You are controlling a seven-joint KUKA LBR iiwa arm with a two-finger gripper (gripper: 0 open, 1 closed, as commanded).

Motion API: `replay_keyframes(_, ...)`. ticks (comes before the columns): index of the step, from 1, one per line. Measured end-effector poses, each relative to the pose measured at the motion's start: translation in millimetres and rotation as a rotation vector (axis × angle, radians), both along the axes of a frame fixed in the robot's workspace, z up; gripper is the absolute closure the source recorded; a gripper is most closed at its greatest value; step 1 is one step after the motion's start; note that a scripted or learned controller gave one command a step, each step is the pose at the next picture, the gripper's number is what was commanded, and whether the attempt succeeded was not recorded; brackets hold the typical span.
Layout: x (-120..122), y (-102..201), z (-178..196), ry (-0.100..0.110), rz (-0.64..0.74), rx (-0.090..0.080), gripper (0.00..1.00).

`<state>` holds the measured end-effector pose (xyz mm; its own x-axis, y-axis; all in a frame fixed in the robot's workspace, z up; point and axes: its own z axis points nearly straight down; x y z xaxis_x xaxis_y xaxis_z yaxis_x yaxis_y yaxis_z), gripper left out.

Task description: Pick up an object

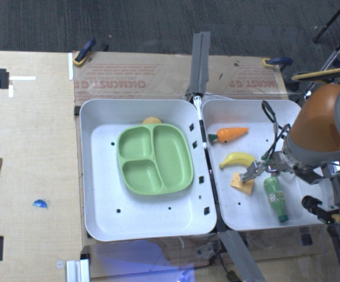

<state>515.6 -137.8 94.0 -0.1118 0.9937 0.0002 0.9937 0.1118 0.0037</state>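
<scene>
Currently the claw [252, 173] sits low in the right bin [240, 216], over the orange wedge [242, 184] beside the banana [238, 159]; its spread cannot be told. The wedge looks light and stiff; grip its flat sides.

- White bins [99, 216]: we read them as smooth plastic with a slight sheen.
- Green divided plate [155, 158]: matt plastic.
- Green bottle [274, 197]: glossy, translucent plastic.
- Bench top [29, 157]: pale wood, matt.
- Sheet behind bins [134, 78]: brown cardboard, dull finish.
- Arm band [319, 121]: orange, glossy.
</scene>
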Motion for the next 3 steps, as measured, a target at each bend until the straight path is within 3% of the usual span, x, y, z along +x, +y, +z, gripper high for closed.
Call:
replay_keyframes(1, 0.9, 0.0, 9.3, -0.001, -0.003, 0.001, 1.0)
replay_keyframes(2, 1.3, -0.5, 18.1, -0.002, -0.006, 0.0, 1.0)
replay_keyframes(3, 17.8, 50.9, 104.9, 0.003, 0.211, -0.001, 1.0)
